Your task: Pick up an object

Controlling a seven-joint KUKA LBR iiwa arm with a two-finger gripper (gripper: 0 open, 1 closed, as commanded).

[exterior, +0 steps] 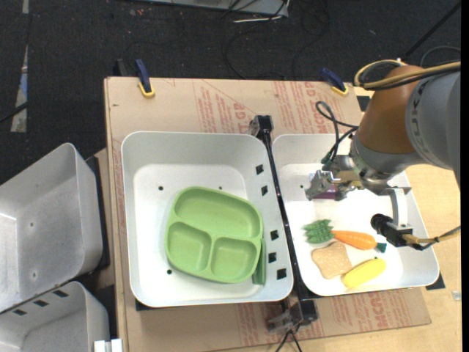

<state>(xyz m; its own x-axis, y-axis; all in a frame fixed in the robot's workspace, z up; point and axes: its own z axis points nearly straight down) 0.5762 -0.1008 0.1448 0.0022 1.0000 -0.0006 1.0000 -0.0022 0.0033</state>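
Gripper [322, 187] sits low over the upper middle of the right bin [421, 276]; whether it is open or closed I cannot tell, since the wrist hides that end. Something small and purple [343, 192] shows right at the gripper, too covered to name, and I cannot tell if it is gripped.

Below the gripper, in the near half of the same bin, four toy foods lie close together. A carrot [355, 238] lies on its side, orange with green leaves [318, 231] at its left end. Just below it rests a tan toast slice [331, 259], and touching the toast's right side is a yellow banana [363, 272].

Left bin [139, 196] holds a light green tray [213, 235] with three compartments, lying flat.
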